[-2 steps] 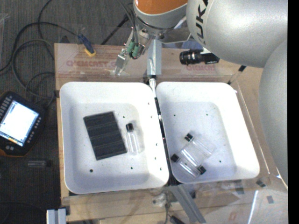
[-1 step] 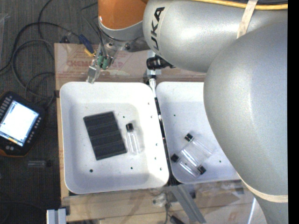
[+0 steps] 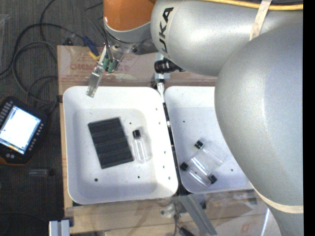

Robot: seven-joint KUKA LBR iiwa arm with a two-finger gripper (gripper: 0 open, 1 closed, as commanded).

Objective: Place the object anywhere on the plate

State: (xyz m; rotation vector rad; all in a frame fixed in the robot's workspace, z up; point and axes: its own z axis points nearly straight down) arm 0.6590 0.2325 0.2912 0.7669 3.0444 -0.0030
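Note:
A dark ribbed rectangular plate (image 3: 110, 142) lies flat on the floor of the left bin (image 3: 74, 132). Just right of it lies a small clear bottle (image 3: 140, 145) with a black cap, close to the plate's right edge and resting on the bin floor. My gripper (image 3: 93, 86) hangs over the left bin's far left corner, well away from both the plate and the bottle, with nothing seen in it.
The right bin (image 3: 192, 117) holds two more clear bottles with black caps (image 3: 206, 154) (image 3: 198, 173) near its front. The big grey arm (image 3: 236, 58) covers the right bin's far and right parts. A tablet (image 3: 18, 130) and cables lie on the floor at left.

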